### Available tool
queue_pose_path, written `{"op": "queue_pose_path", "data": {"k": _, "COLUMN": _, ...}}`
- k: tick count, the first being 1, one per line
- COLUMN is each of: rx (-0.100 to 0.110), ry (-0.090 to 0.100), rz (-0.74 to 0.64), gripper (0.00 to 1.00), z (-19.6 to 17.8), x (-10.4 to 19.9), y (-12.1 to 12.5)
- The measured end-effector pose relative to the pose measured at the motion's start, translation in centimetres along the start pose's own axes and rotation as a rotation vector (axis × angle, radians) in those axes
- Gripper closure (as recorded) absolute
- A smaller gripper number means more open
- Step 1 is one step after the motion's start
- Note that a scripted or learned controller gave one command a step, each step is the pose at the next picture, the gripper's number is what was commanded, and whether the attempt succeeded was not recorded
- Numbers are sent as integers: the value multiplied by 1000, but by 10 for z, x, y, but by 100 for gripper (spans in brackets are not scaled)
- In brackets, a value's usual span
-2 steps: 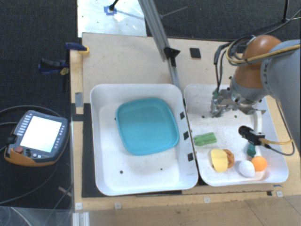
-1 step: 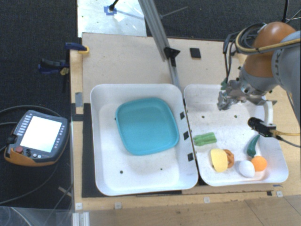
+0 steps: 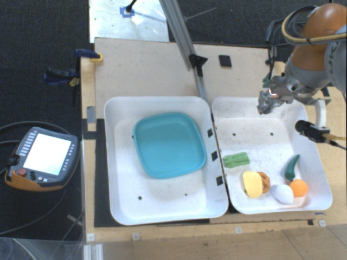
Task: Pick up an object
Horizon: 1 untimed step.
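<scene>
My gripper [image 3: 265, 105] hangs over the far edge of the right bin [image 3: 255, 140], with nothing visibly between its fingers. Loose items lie at the near side of that bin: a green block [image 3: 236, 160], a yellow piece [image 3: 252, 183] against a brown ring-like item [image 3: 264, 181], a white egg shape [image 3: 284, 194], an orange ball [image 3: 299, 188] and a dark teal pepper-like piece [image 3: 291, 167]. All of them sit well below and to the near side of the gripper.
The left bin [image 3: 122, 145] holds a teal square plate [image 3: 169, 144]. A slanted metal pole [image 3: 181, 31] crosses the far side of the bench. A teach pendant [image 3: 40, 158] lies off the bench at left.
</scene>
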State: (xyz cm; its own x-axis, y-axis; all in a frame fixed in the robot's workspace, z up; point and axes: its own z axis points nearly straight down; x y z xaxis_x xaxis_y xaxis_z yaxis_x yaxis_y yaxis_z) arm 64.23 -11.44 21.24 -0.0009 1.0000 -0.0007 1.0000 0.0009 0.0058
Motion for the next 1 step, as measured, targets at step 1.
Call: {"op": "queue_pose_path", "data": {"k": 1, "rx": 1, "ry": 0, "rz": 0, "gripper": 100, "z": -40, "x": 0, "y": 1}}
